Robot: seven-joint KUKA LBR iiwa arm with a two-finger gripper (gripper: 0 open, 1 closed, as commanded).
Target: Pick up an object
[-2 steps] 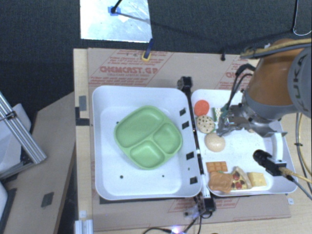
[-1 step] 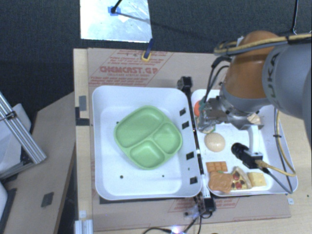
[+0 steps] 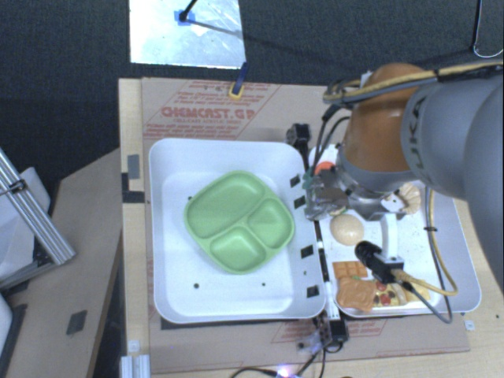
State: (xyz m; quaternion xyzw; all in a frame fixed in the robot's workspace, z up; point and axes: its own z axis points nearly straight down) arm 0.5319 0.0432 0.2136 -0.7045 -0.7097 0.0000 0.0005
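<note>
Jaws (image 3: 327, 203) (open or shut, I cannot tell) sit at the right bin's (image 3: 465, 282) nine o'clock, just beside an egg (image 3: 346, 229).

We see our grey arm (image 3: 461, 136) reaching in from the right, its orange band (image 3: 382, 124) bulging above the wrist. The wrist points down and toward the left, and the gripper (image 3: 327, 203) sits low beneath it, cables looping alongside.

A green 3-compartment plate (image 3: 239, 221) lies flat, slightly turned, in the left bin (image 3: 169, 290).
</note>
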